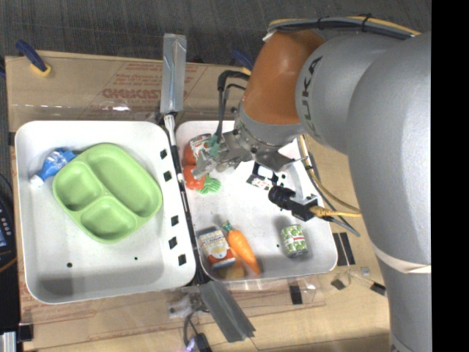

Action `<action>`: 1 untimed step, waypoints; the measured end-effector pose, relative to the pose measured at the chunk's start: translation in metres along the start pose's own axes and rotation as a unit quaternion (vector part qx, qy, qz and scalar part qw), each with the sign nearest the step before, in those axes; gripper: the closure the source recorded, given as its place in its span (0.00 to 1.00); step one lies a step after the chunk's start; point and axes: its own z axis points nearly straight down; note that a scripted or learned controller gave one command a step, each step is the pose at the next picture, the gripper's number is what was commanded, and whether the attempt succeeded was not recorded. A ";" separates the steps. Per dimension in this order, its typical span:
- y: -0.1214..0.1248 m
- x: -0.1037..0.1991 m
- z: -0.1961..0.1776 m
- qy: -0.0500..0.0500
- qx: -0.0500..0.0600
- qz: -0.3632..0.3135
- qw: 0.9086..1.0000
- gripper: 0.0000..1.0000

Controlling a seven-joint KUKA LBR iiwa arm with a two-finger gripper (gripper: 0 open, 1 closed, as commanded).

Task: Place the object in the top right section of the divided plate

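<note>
— Looking into the left shallow white plastic bin (pixel 44 270), what sits there?

— A light green divided plate (pixel 108 191) with three sections, tilted on the bin floor; all three sections are bare; a blue and white crumpled packet (pixel 53 163) lies touching the plate's upper left rim.

— And the right shallow white bin (pixel 322 259)?

— Near its front wall an orange toy carrot with a green top (pixel 242 248) lies slantwise, just beside a small boxy carton with an orange label (pixel 215 245); a brownish rounded piece (pixel 233 272) shows under them at the wall; a small green and white patterned can (pixel 294 240) stands apart toward the right; at the upper left corner a red and white packet (pixel 198 149), an orange rounded toy (pixel 192 178) and a green ridged piece (pixel 212 185) crowd together.

— Where is the tool?

— The grey arm with the orange band (pixel 282 72) reaches over the right bin; the tool (pixel 209 158) is low over that upper left cluster; whether its fingers are wide or narrow I cannot tell, nor whether anything lies between them.

— And the tabletop?

— Brown cardboard (pixel 110 86) lies behind the bins.
</note>
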 end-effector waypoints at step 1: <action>-0.006 0.000 -0.013 -0.001 -0.002 -0.002 1.000 1.00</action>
